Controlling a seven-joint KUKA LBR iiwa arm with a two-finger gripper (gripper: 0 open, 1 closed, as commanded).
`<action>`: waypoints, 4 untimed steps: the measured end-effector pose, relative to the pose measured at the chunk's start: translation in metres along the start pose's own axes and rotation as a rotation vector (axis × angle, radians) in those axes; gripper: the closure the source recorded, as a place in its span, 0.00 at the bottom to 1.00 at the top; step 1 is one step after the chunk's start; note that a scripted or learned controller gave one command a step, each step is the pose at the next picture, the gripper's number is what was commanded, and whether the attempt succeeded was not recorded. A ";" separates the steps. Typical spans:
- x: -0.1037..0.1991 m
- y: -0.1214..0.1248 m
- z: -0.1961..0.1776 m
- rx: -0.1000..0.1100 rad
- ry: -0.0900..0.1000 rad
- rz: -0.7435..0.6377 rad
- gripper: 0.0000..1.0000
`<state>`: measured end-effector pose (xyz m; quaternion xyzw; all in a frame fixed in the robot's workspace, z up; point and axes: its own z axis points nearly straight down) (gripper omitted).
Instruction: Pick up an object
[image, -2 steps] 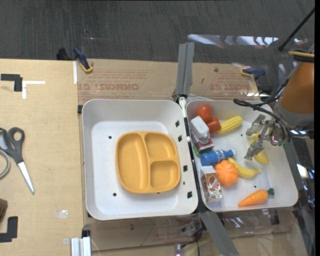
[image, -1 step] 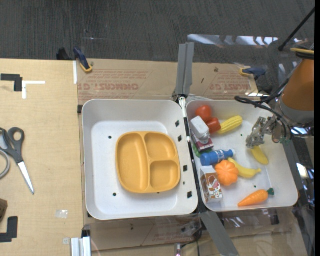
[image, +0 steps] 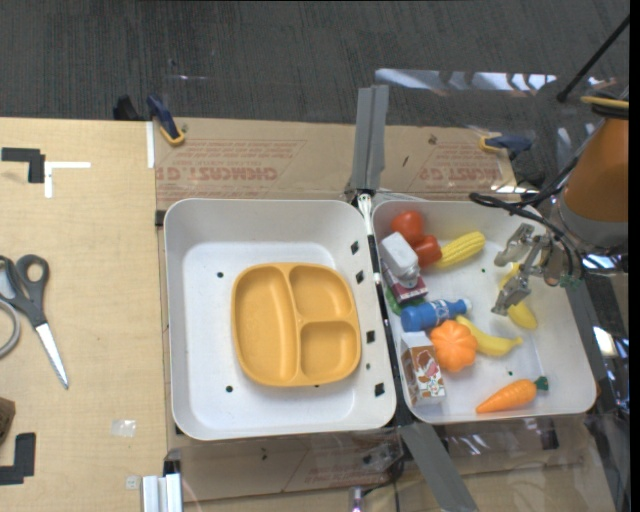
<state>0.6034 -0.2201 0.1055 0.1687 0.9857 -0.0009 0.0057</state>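
The right bin (image: 570, 400) holds several toys: a tomato (image: 407, 222), a corn cob (image: 460, 247), a white and grey block (image: 398, 256), a blue bottle (image: 432, 314), an orange pumpkin (image: 455, 345), a banana (image: 496, 343), a carrot (image: 506, 396), a small carton (image: 424, 372) and a yellow lemon (image: 522, 317). My gripper (image: 515, 268) hangs over the bin's right part, just above the lemon. Its fingers look spread, one toward the back and one toward the front. I see nothing held between them.
The left bin (image: 190, 380) holds a yellow divided plate (image: 297, 323). Scissors (image: 36, 312) lie on the wooden bench at the far left. The arm's orange band (image: 600, 170) is at the right edge, with cables around it.
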 end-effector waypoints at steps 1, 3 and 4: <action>-0.002 0.000 -0.011 0.001 -0.007 -0.002 1.00; 0.010 -0.005 0.012 0.000 0.007 0.136 0.00; 0.008 -0.005 0.001 0.000 0.002 0.133 1.00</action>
